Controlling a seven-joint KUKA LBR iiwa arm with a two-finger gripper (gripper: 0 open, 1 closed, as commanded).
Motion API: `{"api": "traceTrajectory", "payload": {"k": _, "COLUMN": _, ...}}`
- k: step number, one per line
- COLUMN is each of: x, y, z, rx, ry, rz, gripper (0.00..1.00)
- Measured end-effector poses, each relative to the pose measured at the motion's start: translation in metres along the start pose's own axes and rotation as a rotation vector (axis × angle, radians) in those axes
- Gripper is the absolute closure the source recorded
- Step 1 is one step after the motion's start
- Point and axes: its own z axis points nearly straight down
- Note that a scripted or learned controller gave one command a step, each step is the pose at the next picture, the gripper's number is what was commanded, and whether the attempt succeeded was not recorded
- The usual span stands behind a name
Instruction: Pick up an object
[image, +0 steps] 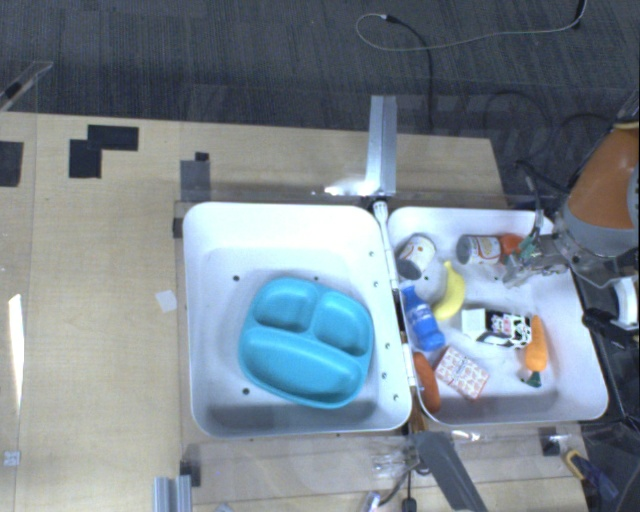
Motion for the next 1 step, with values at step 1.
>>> {"api": "traceTrajectory", "payload": {"k": 1, "x": 0.0242, "y": -0.0181, "z": -0.1118, "rx": 0.007, "ry": 0.002, "rz": 0.0, "gripper": 1.0}}
